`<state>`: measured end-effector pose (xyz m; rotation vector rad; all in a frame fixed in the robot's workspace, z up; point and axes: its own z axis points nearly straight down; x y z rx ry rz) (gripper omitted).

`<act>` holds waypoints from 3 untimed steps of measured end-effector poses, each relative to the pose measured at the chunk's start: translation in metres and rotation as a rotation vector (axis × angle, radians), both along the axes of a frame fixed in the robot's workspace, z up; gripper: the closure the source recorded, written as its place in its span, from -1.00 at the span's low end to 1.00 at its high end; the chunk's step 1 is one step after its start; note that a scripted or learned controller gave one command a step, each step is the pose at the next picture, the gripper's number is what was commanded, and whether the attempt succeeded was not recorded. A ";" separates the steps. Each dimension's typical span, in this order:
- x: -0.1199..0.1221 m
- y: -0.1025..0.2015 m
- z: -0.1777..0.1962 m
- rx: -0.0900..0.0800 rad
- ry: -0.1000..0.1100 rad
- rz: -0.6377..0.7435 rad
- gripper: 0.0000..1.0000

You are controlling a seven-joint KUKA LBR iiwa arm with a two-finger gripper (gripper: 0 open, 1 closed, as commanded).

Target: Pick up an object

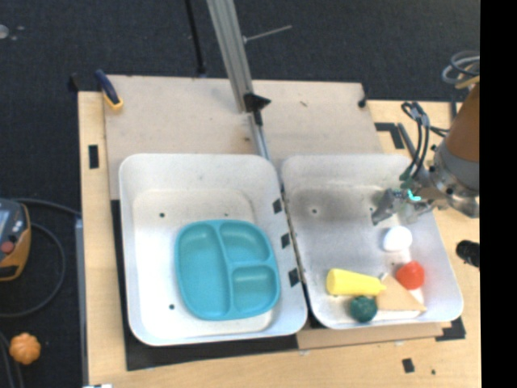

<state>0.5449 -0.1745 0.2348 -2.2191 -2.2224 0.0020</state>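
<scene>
The right bin (323,217) holds five toys (one white ball (397,238) nearest the claw (390,203)). The left bin (145,192) holds one blue tray (228,268). Claw state: cannot tell.

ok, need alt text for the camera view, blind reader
The arm's pincer hangs over the right bin, just above a white ball; a red ball, yellow piece, green piece and tan wedge lie near the bin's front edge. The left bin holds a blue divided plate.

Robotics lab; plywood bench (186,120) with two white bins (137,184); aluminium camera mast (230,47); loose cables (420,136)
</scene>
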 end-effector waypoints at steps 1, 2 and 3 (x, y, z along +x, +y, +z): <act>0.001 0.000 0.001 -0.001 -0.003 0.001 -1.00; 0.003 0.008 -0.047 0.000 0.001 -0.001 -1.00; 0.004 0.001 -0.109 0.000 0.002 -0.002 -1.00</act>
